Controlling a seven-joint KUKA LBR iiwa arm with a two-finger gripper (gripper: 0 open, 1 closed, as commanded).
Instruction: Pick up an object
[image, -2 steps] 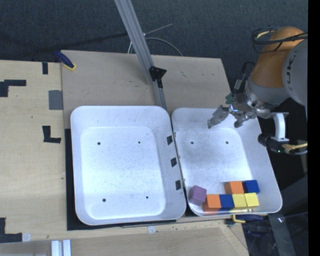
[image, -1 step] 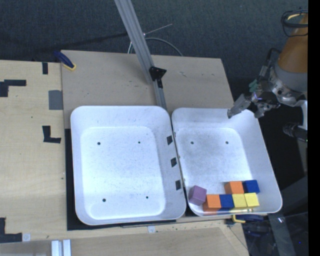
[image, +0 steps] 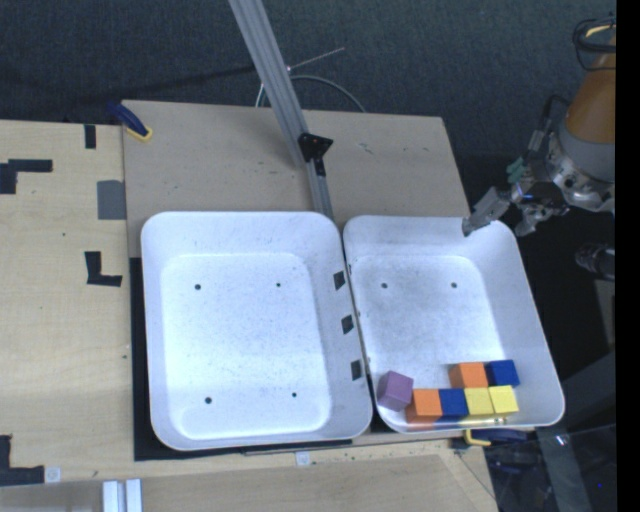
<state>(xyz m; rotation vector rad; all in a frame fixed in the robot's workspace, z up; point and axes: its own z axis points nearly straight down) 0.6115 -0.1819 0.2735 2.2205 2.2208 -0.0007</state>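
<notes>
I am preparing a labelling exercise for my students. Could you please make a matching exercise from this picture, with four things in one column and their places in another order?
Things:
1. purple block
2. gripper
3. left bin
4. blue clip

Places:
A. bench's far left corner
B. over the right bin's far right corner
C. right bin's near left corner
D. beside the right bin

Pairs: 1-C, 2-B, 3-D, 4-A

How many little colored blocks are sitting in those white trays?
7, all in the right tray's near corner: purple block, orange blocks, blue blocks, yellow blocks. They sit packed together, so one could hide another.
</notes>
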